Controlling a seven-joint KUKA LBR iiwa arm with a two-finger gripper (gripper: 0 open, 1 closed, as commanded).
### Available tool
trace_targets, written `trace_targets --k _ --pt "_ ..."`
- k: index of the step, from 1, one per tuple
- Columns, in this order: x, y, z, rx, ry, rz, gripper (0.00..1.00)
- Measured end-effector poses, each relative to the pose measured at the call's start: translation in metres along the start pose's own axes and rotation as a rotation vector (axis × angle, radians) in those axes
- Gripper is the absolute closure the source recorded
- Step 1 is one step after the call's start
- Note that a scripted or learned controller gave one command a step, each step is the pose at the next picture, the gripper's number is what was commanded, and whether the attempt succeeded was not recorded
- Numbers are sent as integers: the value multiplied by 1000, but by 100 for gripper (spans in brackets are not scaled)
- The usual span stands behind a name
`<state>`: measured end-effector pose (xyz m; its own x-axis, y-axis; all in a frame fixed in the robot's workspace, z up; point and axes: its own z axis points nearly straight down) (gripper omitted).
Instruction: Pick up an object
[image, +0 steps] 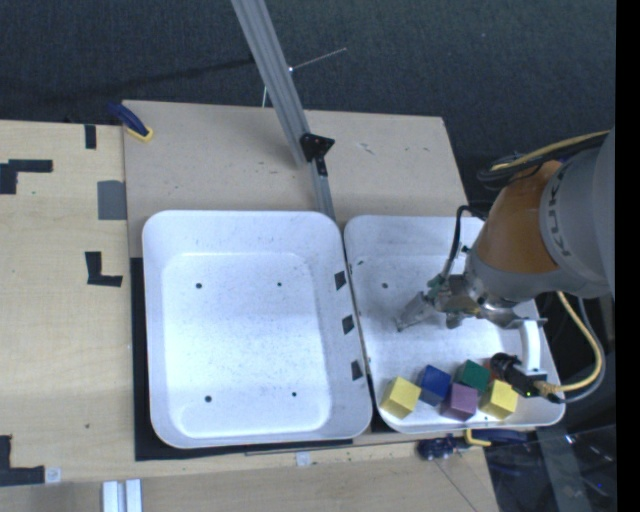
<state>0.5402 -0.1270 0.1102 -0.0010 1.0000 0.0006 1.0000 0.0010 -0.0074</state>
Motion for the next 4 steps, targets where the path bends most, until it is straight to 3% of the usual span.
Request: trace_targets --k 1,2,4 --pt "1 1 -12 -4 1 -1 100" --pt "4 11 -62 -11 -2 -1 100" --pt "-4 6 -172 -14 -2 -1 100"
